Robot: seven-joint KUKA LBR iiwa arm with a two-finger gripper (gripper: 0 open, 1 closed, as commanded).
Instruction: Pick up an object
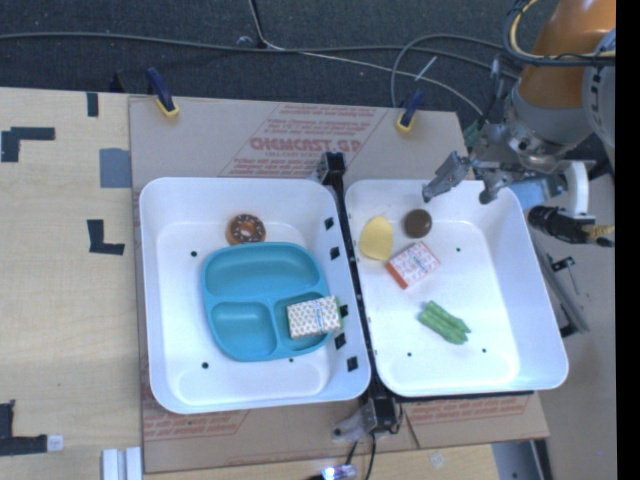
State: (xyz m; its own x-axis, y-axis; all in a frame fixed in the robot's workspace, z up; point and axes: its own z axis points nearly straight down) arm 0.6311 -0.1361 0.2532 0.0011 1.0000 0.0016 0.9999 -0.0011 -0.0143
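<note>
Brown round piece [417, 223] lies nearest the gripper [466, 180], fingers spread wide, holding nothing; better descend straight over it.

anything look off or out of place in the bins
Mostly tidy. One oddity: the patterned block in the left bin sits askew, straddling the blue tray's lower right rim instead of lying inside a compartment. Nothing looks spilled or damaged.
</note>
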